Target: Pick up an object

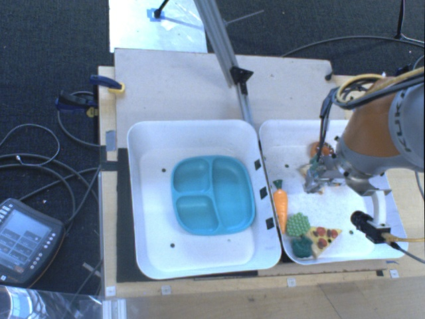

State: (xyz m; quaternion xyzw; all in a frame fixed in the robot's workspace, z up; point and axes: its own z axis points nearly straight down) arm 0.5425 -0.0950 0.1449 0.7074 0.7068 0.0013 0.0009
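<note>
My gripper (313,180) hangs low over the right bin (292,135), near its middle. Just behind it an orange and brown toy (321,151) lies partly hidden by the wrist. A toy carrot (281,207) lies to the gripper's left along the bin's left wall. Toward the front edge sit a green bumpy toy (297,224), a dark green piece (302,246) and a pizza slice (323,236). Nothing shows between the fingers from this angle.
The left bin (149,178) holds a blue divided plate (214,195). A grey camera pole (219,35) slants down to the seam between the bins. Cables and a handheld pendant (23,238) lie on the floor at left. A black cable plug (368,226) hangs off the arm.
</note>
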